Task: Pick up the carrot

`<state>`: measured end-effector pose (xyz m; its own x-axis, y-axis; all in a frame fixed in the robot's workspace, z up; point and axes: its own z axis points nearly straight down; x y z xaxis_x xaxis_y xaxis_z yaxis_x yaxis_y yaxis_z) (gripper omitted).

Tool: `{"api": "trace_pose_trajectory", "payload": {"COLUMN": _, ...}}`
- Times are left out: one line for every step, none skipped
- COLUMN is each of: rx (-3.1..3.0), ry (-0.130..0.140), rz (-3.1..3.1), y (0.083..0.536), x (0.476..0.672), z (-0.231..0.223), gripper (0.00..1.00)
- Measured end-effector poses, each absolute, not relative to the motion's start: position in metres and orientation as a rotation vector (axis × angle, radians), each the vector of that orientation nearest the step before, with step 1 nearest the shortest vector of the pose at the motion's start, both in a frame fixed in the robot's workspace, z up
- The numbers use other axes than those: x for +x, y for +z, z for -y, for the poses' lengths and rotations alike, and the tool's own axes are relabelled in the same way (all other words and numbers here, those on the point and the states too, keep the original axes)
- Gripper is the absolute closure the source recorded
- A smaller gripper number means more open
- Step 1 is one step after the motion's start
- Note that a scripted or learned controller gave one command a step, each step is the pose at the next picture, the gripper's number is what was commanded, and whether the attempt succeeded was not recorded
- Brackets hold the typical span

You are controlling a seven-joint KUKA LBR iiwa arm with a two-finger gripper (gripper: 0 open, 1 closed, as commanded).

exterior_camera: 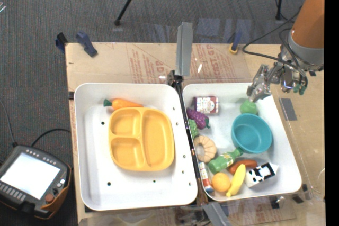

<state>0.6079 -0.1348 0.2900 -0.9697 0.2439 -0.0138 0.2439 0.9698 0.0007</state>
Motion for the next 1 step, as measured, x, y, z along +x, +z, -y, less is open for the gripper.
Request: {"api": "trace_pose_trajectory", "payload": {"rx": 0.434, "ry": 0.003, "rz": -3.124, "y": 0.1397, "x": 0.5585, "z": 0.1393, "gripper": 1.0}}
